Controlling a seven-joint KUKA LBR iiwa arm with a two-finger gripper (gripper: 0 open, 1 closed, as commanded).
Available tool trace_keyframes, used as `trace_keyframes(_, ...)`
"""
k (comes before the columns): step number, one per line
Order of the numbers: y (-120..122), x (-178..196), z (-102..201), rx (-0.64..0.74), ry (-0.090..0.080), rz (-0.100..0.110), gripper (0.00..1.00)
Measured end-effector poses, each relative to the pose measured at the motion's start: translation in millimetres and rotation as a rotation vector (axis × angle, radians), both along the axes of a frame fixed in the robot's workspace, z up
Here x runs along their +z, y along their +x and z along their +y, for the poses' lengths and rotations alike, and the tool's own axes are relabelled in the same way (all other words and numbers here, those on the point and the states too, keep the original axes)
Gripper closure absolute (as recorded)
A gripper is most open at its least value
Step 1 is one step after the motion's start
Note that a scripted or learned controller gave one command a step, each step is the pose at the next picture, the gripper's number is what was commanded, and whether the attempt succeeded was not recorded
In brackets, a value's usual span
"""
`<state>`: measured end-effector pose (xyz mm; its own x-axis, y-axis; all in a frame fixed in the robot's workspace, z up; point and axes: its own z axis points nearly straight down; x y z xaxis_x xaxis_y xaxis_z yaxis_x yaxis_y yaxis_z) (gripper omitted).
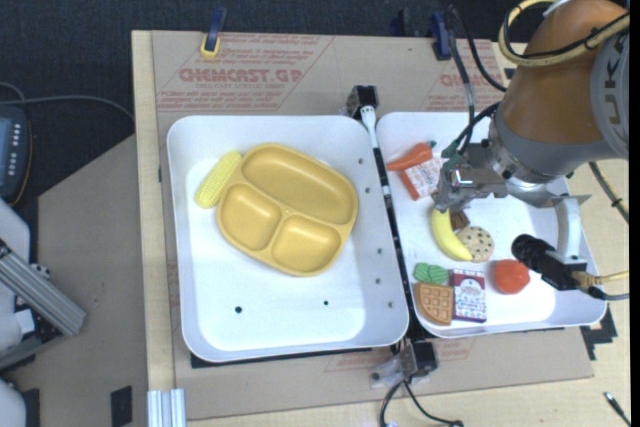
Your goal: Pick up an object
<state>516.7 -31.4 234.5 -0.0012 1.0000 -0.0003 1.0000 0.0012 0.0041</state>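
Note:
My gripper [459, 200] hangs over the middle of the right bin [570, 315], reaching in from the right under the grey and orange arm. Just beneath it lies a yellow banana [447, 235], whose upper end is at the gripper's tip. A round cookie [477, 241] rests against the banana's lower right. An orange and white packet [417, 169] lies to the gripper's upper left. A red tomato [511, 277] sits lower right. Nothing shows between the gripper and the bin floor as lifted.
A waffle [433, 302], a green piece [431, 272] and a small red box [468, 296] crowd the right bin's front. The left bin [300, 325] holds a yellow divided plate [287, 208] and a corn cob [217, 178] at its upper left.

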Motion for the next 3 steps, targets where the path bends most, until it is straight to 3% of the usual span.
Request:
trace_keyframes(1, -1.2, -20.1, -9.0, -0.002, 0.001, 0.008, 1.00)
trace_keyframes(3, 1.3, 0.5, -3.2, 0.000, 0.000, 0.001, 1.00)
